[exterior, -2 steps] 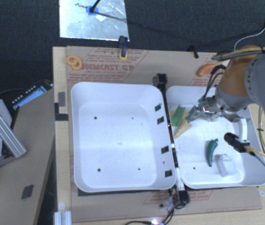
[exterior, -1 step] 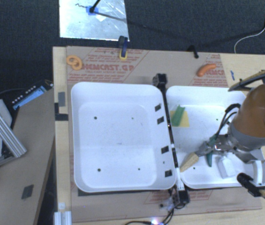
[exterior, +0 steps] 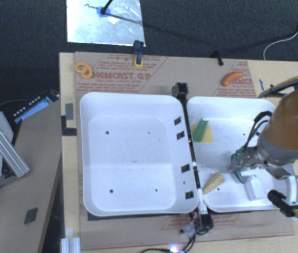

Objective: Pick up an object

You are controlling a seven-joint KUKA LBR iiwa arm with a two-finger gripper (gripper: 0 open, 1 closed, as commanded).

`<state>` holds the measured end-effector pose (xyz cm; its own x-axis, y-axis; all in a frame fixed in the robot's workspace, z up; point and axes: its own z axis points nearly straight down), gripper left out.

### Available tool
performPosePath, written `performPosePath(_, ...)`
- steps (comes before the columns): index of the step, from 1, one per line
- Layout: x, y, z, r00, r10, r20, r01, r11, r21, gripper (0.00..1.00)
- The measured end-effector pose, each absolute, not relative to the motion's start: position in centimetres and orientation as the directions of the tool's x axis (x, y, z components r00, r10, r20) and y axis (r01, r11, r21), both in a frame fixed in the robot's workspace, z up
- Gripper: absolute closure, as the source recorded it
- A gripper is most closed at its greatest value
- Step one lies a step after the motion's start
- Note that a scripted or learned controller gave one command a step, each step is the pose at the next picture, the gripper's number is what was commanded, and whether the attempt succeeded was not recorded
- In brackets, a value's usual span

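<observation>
White bins [exterior: 133, 101] sit on my cardboard-covered desk [exterior: 122, 70] over dark carpet [exterior: 22, 36]; at four o'clock the tool [exterior: 239, 167] hangs, grip I cannot tell.

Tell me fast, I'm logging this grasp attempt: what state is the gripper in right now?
Gripper: down in the right bin, near a white block and a teal piece; its state cannot be told.

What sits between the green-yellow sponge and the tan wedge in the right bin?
Nothing. In the camera view, the stretch between the sponge and the tan wedge is bare white floor of the right bin. The claw is off to their right.
</observation>
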<state>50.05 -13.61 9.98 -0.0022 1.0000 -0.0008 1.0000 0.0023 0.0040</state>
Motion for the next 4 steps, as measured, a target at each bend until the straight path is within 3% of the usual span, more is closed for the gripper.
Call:
performPosePath(1, 51.8, -10.3, 30.4, -0.009, 1.000, -0.003, 1.000, 0.009, 0.021, 1.00)
performPosePath(2, 53.5, -8.8, 45.3, -0.007, 1.000, -0.003, 1.000, 0.007, 0.022, 1.00)
performPosePath(3, 51.2, -4.4, 26.2, -0.004, 1.000, 0.003, 1.000, 0.004, -0.015, 1.00)
performPosePath(4, 57.5, -3.8, 21.6, -0.006, 1.000, -0.001, 1.000, 0.006, 0.001, 1.00)
